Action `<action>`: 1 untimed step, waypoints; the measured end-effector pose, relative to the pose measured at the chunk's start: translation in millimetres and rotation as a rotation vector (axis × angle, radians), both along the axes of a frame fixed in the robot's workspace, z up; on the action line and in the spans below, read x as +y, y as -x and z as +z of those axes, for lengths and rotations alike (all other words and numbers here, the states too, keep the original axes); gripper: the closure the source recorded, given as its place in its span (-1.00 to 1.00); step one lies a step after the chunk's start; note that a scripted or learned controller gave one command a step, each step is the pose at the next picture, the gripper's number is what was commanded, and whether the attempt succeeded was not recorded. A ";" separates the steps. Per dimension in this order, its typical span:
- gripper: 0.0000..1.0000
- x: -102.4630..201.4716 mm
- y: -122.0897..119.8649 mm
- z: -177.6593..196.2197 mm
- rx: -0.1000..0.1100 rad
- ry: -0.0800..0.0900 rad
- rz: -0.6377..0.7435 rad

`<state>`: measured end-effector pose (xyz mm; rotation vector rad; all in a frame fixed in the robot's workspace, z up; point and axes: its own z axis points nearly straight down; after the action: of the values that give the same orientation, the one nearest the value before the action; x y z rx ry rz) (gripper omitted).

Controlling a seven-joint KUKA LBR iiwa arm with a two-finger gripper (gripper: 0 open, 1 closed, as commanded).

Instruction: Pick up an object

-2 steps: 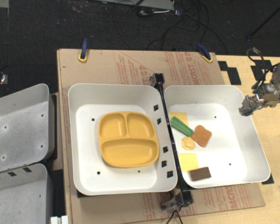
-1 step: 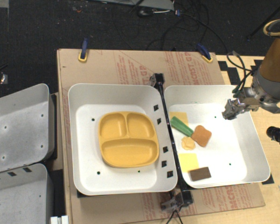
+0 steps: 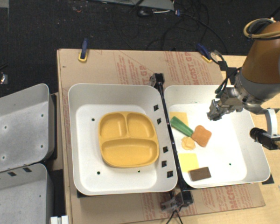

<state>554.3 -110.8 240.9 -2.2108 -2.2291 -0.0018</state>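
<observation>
In the right bin (image 3: 252,171) lie several small items: a green stick (image 3: 181,126), an orange block (image 3: 201,136), a pale orange piece (image 3: 188,143), two yellow squares (image 3: 187,161) and a brown block (image 3: 200,173). My gripper (image 3: 215,112) hangs over the upper middle of that bin, up and to the right of the orange block. It touches none of the items, and nothing shows between its fingers.
The left bin (image 3: 79,125) bears a yellow divided plate (image 3: 129,139). A black divider with clips (image 3: 165,139) runs between the bins. Grey trays (image 3: 18,125) lie off the bench to the left. Cables and clamps lie beyond the far edge.
</observation>
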 end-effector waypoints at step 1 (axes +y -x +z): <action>1.00 53.7 -7.8 6.5 -0.002 0.001 0.000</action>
<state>562.1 -57.1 247.3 -2.2123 -2.2300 -0.0029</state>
